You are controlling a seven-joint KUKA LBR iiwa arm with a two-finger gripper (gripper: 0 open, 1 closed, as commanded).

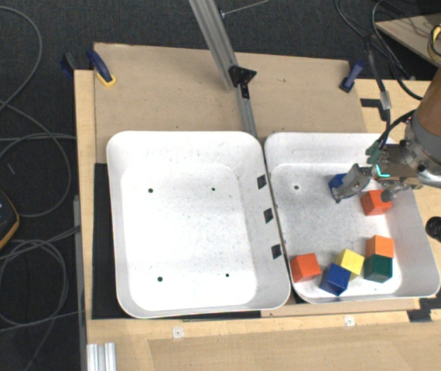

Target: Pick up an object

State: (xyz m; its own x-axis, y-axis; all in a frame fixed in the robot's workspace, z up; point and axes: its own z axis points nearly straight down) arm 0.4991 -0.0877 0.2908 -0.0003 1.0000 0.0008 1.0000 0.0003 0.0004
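Camera view: metal hand [352, 185] open, perhaps touching small blue block [337, 182] in right bin [429, 265].

We see bright, even overhead light; the white bins [182, 149] come near to glare, shadows stay soft, and focus is slightly soft throughout.

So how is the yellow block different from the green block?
The yellow block is bright yellow; the green block is dark green. The yellow one looks a bit smaller and sits turned cornerwise; the green one sits squarer, under an orange block. Both are cubes in the right bin.
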